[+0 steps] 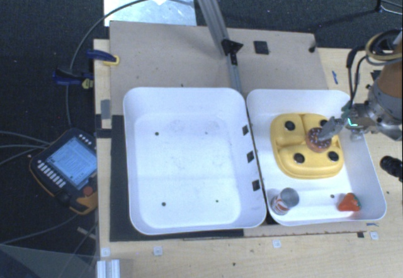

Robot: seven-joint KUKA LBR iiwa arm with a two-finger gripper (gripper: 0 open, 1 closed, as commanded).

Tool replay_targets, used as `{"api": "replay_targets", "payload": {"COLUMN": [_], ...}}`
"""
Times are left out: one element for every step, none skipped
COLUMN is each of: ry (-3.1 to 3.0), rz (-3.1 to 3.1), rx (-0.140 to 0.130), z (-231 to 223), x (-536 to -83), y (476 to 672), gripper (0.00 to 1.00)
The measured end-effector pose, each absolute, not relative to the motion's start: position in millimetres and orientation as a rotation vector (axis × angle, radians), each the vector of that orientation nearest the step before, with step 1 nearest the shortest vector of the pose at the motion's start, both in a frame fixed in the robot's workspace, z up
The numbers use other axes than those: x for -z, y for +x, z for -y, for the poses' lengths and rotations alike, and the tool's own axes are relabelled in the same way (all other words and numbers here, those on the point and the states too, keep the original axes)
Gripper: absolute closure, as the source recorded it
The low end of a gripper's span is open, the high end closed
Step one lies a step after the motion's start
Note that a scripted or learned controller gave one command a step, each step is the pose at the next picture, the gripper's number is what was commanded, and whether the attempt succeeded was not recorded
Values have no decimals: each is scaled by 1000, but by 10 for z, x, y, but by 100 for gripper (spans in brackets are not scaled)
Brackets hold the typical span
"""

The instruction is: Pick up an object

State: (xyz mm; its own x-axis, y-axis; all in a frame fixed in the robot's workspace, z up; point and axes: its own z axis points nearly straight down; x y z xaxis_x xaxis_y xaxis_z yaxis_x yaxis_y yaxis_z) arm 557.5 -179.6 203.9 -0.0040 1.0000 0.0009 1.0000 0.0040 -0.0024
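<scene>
- I see the gripper (327, 129) over the right bin (368, 173), tip at a brownish round object (315, 139) atop the yellow block (305, 156); grip state unclear
- small can (284, 200), red piece (348, 202) near front wall

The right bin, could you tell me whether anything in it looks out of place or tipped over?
A small can lies on its side near the right bin's front-left corner, its open end showing. The yellow tray sits flat.
</scene>
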Motion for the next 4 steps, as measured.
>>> {"api": "replay_targets", "payload": {"ry": [-2217,-2219,-2224,-2225], "rz": [2228,2224,2237,2235], "rx": [2,-1,12,12], "z": [1796,1819,1835,1833], "x": [-2057,-1443,-1311,-1274], "y": [5587,5613,5653,5654], "gripper": [0,0,0,0]}}
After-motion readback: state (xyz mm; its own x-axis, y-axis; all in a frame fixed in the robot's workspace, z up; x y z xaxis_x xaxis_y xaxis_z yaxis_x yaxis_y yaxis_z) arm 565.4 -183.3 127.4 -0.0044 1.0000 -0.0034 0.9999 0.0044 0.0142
